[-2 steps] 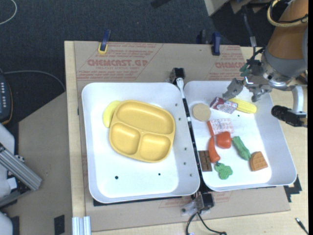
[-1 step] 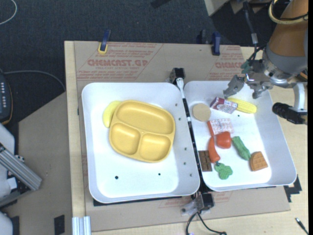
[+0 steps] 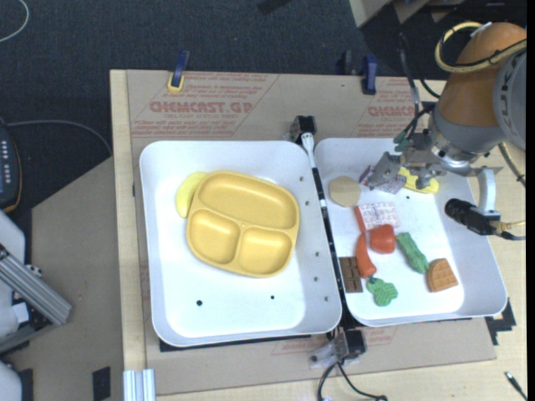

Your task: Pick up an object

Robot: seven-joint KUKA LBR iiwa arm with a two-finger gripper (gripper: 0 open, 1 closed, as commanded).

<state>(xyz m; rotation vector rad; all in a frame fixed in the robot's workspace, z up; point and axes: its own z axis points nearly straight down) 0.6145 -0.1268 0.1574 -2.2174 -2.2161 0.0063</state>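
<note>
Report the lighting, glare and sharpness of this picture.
Camera view: even, soft overhead light; mild sheen on the yellow tray and orange band; faint shadows under the right bin's toys; gripper slightly blurred, small items low in detail.

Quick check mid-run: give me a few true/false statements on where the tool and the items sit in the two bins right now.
1. The yellow divided tray lies in the left bin. True.
2. The tool hangs over the left bin. False: it is over the far part of the right bin.
3. The green broccoli piece lies on the yellow tray. False: it lies in the right bin, near its front edge.
4. The round beige disc lies in the right bin, near the divide between the bins. True.
5. The orange carrot lies in the right bin. True.
</note>
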